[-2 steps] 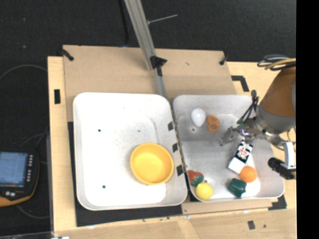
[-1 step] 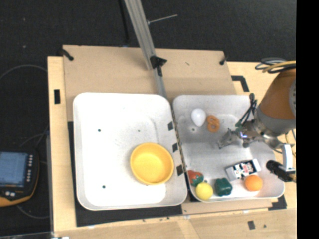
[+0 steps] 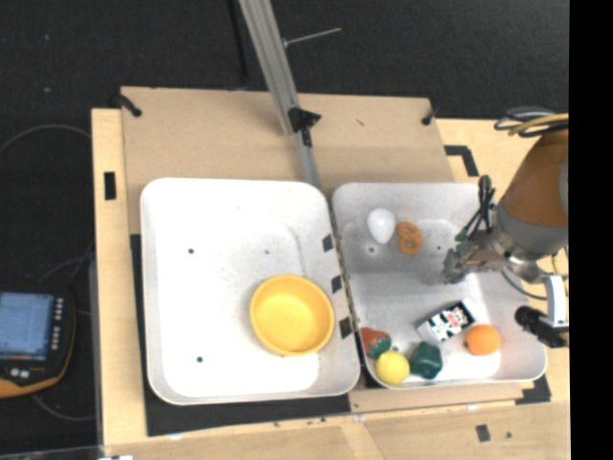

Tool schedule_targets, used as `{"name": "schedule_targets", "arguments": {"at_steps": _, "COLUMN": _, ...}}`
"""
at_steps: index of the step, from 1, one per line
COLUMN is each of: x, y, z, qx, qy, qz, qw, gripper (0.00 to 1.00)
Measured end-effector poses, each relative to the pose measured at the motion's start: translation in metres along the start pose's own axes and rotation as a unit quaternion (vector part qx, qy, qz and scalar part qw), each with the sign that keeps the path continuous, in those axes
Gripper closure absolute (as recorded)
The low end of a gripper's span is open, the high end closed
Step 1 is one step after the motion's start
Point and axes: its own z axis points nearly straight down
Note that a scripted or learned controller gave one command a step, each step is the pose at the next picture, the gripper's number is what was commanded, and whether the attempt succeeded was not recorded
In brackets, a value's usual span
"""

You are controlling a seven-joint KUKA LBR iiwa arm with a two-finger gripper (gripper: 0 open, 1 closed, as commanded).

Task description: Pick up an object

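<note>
**End effector low over right bin**

While the grey arm (image 3: 536,195) reaches in, its end effector (image 3: 458,264) hangs over the right bin (image 3: 383,286), just right of an orange ring-shaped piece (image 3: 410,239) and a white egg-shaped object (image 3: 381,224); whether it is apart or together cannot be told. Nearer the bin's front edge lie a black-and-white box (image 3: 446,322), an orange ball (image 3: 483,339), a green piece (image 3: 426,359), a yellow ball (image 3: 392,368) and a red-and-green piece (image 3: 374,338). A yellow bowl (image 3: 291,314) sits left of that bin, in the left bin (image 3: 211,247) on the worktop (image 3: 383,123).

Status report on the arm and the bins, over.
Gripper low over the right bin, nothing seen held. Nearest: black-and-white box, orange ball. Yellow bowl alone in the left bin.
</note>
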Motion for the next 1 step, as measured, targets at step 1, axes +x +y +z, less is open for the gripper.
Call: {"name": "schedule_targets", "arguments": {"at_steps": 1, "x": 0.0037, "y": 0.0034, "z": -0.0632, "qx": -0.001, "qy": 0.001, "qz": -0.003, "qw": 1.0, "gripper": 1.0}}
